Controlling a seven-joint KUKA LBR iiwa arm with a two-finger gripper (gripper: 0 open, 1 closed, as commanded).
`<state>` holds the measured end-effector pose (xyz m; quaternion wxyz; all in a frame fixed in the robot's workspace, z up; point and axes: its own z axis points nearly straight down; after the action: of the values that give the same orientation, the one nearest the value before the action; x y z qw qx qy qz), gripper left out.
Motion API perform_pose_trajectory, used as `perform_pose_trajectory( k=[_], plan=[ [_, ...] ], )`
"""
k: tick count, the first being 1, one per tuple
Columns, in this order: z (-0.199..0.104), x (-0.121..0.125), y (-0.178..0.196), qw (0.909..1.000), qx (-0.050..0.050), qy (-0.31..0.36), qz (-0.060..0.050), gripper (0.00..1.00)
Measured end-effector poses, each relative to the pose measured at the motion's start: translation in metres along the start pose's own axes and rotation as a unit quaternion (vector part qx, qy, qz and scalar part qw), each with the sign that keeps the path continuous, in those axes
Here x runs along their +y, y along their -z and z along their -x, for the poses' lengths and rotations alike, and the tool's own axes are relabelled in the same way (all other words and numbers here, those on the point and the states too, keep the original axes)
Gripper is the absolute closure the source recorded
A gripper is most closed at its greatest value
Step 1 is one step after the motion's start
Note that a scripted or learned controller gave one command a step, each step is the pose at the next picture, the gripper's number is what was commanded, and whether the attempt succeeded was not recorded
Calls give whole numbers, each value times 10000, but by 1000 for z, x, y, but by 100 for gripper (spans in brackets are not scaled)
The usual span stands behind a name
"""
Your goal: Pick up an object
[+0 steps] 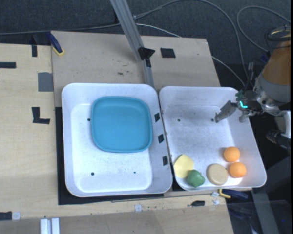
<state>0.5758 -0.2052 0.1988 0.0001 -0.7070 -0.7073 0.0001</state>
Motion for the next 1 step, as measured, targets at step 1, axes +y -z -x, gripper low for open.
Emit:
perform_pose_trajectory(
  k=[1],
  plan=[
    [0,0,0,10000,0,0,0,0]
  ],
)
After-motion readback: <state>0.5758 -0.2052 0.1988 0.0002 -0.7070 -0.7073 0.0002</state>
